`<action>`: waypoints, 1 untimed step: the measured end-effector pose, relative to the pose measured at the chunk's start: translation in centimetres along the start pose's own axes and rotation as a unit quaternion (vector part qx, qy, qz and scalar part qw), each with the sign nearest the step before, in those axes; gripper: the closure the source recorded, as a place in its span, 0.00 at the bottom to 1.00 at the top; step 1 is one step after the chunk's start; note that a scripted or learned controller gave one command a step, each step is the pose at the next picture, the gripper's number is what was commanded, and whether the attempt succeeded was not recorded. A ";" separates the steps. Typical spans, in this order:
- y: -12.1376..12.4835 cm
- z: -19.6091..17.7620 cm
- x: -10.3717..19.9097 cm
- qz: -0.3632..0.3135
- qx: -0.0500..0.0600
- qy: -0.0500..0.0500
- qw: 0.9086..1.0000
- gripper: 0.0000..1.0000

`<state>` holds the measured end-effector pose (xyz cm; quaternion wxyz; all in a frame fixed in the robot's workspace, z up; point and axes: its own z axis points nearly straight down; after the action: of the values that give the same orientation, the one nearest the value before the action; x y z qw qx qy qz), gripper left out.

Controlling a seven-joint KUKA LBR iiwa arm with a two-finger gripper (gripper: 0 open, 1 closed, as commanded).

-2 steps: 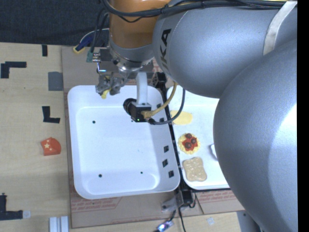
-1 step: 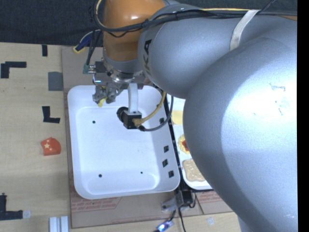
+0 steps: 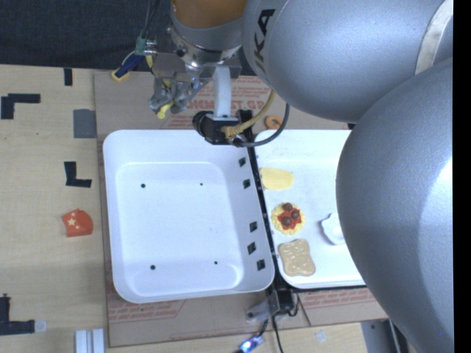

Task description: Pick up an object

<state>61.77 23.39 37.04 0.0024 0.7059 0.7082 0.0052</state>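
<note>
Tan slab (image 3: 296, 257), shaped like a slice of toast, lies nearest in the right bin (image 3: 324, 142), close to that bin's near rim and just beside the wall shared with the left bin (image 3: 176, 219). Just beyond it sits a round piece (image 3: 287, 217) with a yellow edge and dark red spots on top. To its right a white object (image 3: 331, 230) is partly hidden by the grey arm (image 3: 383, 123). Farther back, a pale yellow piece (image 3: 277, 179) lies near the same shared wall, apart from the round one.

Well to the left, outside both bins, a small red object (image 3: 77, 223) rests on the bare bench (image 3: 37, 271).

Small black clips (image 3: 252, 226) run along the shared wall.

Beyond the far rim of the left bin, the gripper (image 3: 173, 101) hangs over the brown cardboard sheet (image 3: 125, 101), below the orange band (image 3: 210, 6). How far it is open cannot be told, and none of the objects is seen in its grasp. A blue and yellow clamp (image 3: 129, 65) sits just left of it.
</note>
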 end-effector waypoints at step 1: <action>3.2 -17.4 -0.4 0.000 -0.003 0.000 1.000 1.00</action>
<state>64.78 22.93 54.48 0.0042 0.7060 0.7081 0.0076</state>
